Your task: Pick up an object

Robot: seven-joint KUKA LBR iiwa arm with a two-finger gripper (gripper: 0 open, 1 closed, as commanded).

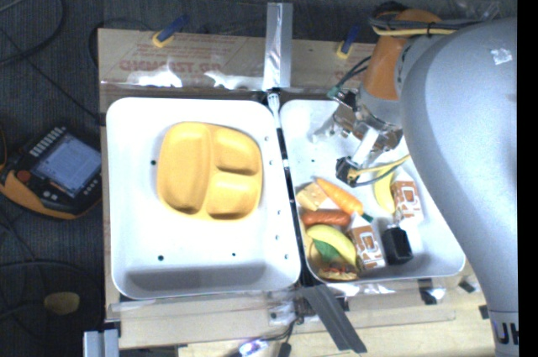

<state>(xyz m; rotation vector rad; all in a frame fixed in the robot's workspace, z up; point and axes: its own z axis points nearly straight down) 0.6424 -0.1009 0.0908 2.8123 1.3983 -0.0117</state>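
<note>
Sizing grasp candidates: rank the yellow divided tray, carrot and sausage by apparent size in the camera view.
1. yellow divided tray, largest by far.
2-3. carrot and sausage look about alike, so I can't rank them.

- The arm (471,162) covers the right bin's (304,118) right edge and runs off the picture's right and bottom edges.
- The handset (52,175) is cut by the picture's left edge.
- Print on the packet (366,246) is too small to read.
</note>
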